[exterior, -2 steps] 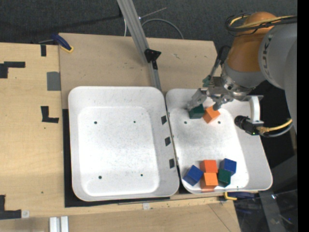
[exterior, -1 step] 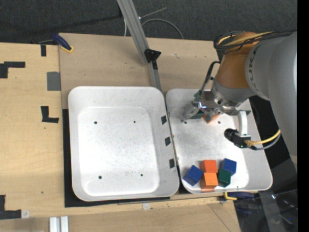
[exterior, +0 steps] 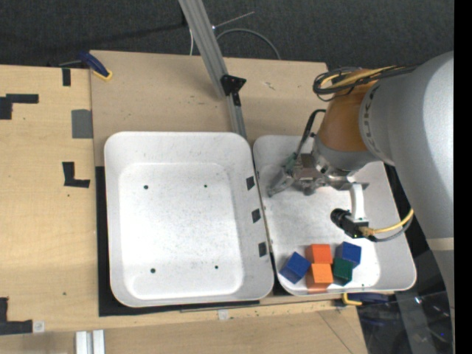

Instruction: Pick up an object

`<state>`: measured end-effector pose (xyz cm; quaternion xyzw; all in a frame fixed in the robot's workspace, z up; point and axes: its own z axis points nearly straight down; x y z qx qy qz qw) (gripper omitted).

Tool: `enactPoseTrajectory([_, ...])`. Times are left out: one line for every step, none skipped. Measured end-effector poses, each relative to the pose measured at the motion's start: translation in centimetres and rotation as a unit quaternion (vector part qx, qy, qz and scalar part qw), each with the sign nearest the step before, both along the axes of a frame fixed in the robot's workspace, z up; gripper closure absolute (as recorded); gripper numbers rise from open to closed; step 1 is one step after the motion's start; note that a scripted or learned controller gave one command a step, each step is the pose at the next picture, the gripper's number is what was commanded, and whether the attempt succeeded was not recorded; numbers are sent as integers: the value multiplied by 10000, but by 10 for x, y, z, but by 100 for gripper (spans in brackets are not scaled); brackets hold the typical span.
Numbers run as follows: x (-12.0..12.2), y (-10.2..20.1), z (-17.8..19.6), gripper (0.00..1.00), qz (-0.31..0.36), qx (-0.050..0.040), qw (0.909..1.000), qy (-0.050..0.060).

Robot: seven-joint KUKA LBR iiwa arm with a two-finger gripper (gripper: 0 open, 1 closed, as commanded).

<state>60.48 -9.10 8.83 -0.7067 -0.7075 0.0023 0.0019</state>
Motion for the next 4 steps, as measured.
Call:
enactPoseTrajectory([1, 1, 13, 100, 5, 4, 10000, -16])
enactPoseTrajectory([12, 1, 67, 100, 1, 0, 10000, -48])
enactPoseTrajectory([20, -7, 122, 100, -1, -3, 10000, -54])
enactPoseTrajectory([21, -7, 160, 100, 2, 1, 10000, -47])
